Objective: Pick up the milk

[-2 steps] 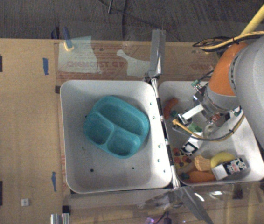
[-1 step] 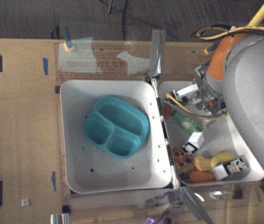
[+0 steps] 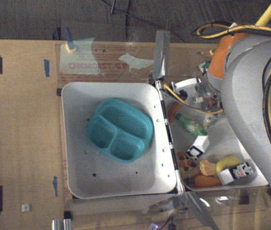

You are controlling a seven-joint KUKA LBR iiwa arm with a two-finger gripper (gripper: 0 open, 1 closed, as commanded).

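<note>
Your milk carton [image 3: 236, 172] lies on its side at five o'clock in the right bin [image 3: 231, 143], just beside the banana [image 3: 227, 163] and carrot [image 3: 207, 181]. The gripper [image 3: 207, 97] hangs over that bin's twelve o'clock end; you cannot tell its grip state from here.

Faint mirrored or washed-out lettering on the clear plastic sheet [image 3: 97, 61] taped to the cardboard bench top behind the left bin [image 3: 73, 128]; too blurred to make out any word. Black-and-white cow-patch print on the small milk carton [image 3: 237, 172] in the right bin, and on a second small carton [image 3: 196, 149] nearby, but no legible text on either. Nothing else readable.
</note>
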